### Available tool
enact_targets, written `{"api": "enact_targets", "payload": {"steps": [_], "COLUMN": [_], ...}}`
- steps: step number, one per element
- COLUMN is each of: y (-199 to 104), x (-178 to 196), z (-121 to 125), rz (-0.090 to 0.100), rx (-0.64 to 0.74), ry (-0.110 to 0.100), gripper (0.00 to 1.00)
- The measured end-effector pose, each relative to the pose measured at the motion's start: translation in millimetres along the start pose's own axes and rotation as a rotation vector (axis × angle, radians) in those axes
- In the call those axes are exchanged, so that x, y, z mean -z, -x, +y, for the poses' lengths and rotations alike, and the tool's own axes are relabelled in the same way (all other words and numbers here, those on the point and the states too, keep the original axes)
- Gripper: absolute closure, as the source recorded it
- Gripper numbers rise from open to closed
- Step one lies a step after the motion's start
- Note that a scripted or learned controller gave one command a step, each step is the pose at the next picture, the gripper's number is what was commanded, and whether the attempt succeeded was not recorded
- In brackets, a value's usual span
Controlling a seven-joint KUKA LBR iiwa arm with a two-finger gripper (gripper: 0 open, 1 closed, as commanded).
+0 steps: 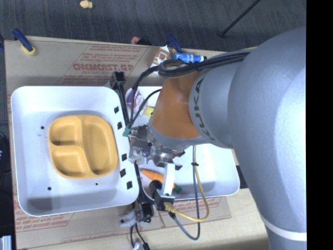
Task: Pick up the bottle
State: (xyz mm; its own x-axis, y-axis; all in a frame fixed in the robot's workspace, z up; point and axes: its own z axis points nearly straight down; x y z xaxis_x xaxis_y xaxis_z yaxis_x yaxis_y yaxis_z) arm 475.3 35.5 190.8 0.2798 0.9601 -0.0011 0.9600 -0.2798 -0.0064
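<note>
Two bins are sitting side by side on the surface (67, 66), and a divided tray (82, 145) is lying in the left bin (26, 139). The arm (244, 108) is reaching in from the right and hanging over the right bin (221, 178), covering most of it.

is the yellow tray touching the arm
Apart. The camera view shows bare white bin floor and the bin wall between the yellow tray in the left bin and the arm over the right one.
</note>
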Motion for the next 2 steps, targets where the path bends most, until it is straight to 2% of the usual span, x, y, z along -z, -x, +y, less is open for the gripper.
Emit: {"api": "enact_targets", "payload": {"steps": [1, 2], "y": [-22.8, 56.6], "x": [0.1, 84.3], "z": [-6.7, 17.4], "rz": [-0.001, -0.002], "rx": [0.456, 0.744], "ry": [-0.001, 0.006], "gripper": [1.00, 1.00]}}
